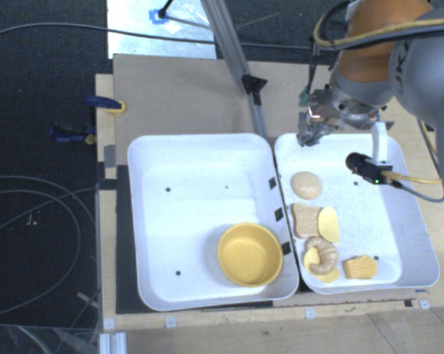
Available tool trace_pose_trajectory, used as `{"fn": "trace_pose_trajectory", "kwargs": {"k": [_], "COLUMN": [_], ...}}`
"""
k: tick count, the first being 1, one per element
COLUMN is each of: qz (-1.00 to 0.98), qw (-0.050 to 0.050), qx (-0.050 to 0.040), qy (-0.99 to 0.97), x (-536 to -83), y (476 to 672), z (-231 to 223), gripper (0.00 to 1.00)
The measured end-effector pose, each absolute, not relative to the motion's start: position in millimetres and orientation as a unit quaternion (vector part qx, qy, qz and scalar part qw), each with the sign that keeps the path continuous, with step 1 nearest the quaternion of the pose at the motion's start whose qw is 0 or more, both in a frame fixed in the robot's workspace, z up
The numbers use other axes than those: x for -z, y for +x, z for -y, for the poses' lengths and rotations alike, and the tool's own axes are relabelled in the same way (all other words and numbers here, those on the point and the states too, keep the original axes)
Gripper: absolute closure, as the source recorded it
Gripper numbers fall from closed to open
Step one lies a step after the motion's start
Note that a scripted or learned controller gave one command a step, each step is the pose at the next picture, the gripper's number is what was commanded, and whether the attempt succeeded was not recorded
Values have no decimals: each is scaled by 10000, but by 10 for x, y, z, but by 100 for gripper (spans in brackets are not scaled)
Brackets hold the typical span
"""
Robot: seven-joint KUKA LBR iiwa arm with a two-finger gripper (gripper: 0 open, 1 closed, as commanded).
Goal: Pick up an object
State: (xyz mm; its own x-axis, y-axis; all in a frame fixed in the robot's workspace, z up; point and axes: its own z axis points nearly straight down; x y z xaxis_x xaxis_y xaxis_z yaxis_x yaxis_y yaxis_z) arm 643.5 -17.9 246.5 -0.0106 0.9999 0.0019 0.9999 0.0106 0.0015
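Camera view looked down at a slant on a tan surface (185,98) that carried two shallow white bins side by side. One left bin (200,164) sat in the middle of the frame, and one right bin (403,220) sat toward the lower right, their inner rims touching along a seam with small black marks.

The arm entered from the upper right, its orange band (380,28) large near the top edge. Its end effector (309,137) hung over the upper left corner of the right bin, close to the rim, pointing down; whether it was open or closed could not be told, and nothing showed in it. A small black unit with a green light (366,167) stood out just right of it.

Five food pieces lay in the right bin's left half. One round pale bun (306,185) lay uppermost, with no clear long axis. Below it, one brown bread slice (304,220) ran roughly up and down the frame, touched on its right by one yellow chip (329,224), tilted with its long axis also near vertical. Lower, one curled croissant (321,255) rested, and one ridged yellow piece (360,268) lay apart to its right, long axis across the frame.

One yellow bowl (250,254) stood upright in the left bin's lower right corner.
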Motion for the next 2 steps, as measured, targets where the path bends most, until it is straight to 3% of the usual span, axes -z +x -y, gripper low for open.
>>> {"fn": "trace_pose_trajectory", "kwargs": {"k": [2], "qz": [7108], "qw": [8], "qx": [7], "qy": [-7033], "x": [-2537], "y": [6168], "z": [-834], "gripper": [100]}}
